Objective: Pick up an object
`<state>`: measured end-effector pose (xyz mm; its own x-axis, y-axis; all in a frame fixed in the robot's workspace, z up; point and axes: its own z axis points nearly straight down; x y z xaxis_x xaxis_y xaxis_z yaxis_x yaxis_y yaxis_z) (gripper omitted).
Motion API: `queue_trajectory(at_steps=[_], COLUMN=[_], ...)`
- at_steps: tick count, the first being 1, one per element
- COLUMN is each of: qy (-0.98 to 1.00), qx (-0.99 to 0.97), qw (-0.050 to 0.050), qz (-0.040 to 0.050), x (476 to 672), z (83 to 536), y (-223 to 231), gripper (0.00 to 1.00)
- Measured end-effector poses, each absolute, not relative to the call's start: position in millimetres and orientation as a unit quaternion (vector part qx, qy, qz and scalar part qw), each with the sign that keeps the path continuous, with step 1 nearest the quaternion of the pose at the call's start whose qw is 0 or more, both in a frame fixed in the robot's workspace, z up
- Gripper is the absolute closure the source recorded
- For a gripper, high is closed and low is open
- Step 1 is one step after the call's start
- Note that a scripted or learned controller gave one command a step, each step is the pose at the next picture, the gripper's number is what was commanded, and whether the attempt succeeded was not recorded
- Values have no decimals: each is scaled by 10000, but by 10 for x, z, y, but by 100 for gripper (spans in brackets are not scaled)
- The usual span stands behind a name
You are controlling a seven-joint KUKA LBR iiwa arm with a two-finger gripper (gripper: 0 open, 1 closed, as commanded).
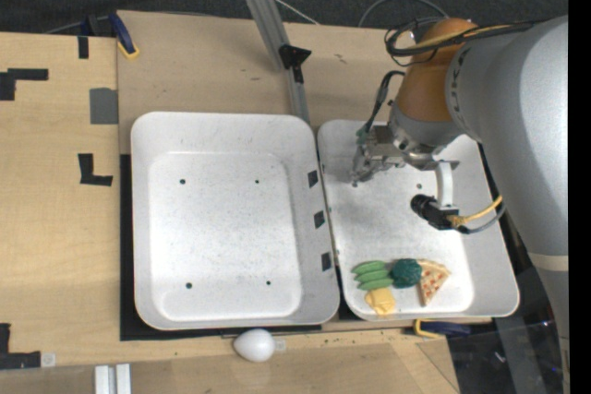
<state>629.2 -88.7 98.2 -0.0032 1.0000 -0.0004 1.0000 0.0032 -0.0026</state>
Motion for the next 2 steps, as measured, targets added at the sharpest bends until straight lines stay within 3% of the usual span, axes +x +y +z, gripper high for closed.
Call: queue_trajectory(at_steps=[2], qy=[-7073], qx=[-7069], qw=[-15], qz=[-10], x=[6201], z=[2034], y=[-984], gripper=[100])
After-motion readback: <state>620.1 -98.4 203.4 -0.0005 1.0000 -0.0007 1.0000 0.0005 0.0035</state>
